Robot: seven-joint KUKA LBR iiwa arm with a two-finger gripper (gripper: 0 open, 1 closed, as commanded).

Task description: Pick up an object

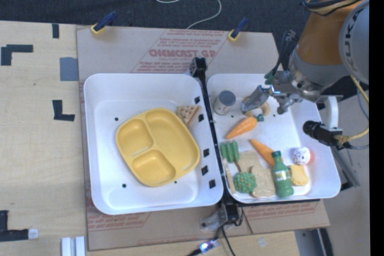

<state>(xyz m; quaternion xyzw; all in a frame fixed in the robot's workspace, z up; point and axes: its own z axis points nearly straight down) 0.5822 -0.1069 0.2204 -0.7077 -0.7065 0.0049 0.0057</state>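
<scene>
Dark carpet lies behind a bench (36, 147) topped with cardboard, on which two white bins are set side by side; the left bin (99, 129) is taken up by a yellow divided tray (157, 145), with a waffle-like wedge (188, 112) touching the tray's far corner; the right bin (324, 186) is crowded with toy food. The arm (327, 39) is seen above that bin's far right, the gripper (270, 96) low over the far end, its fingers spread apart with nothing seen between them. An orange carrot (243, 126) is judged the likeliest target; it lies just beside and below the gripper toward the near edge, its long axis slanted, leaf end nearest the fingers. A grey can (225, 100) stands to the gripper's left; a green bottle (281, 174), a second carrot (262, 151), greens (230, 151) and crackers (259, 180) are clustered at the near end.
</scene>
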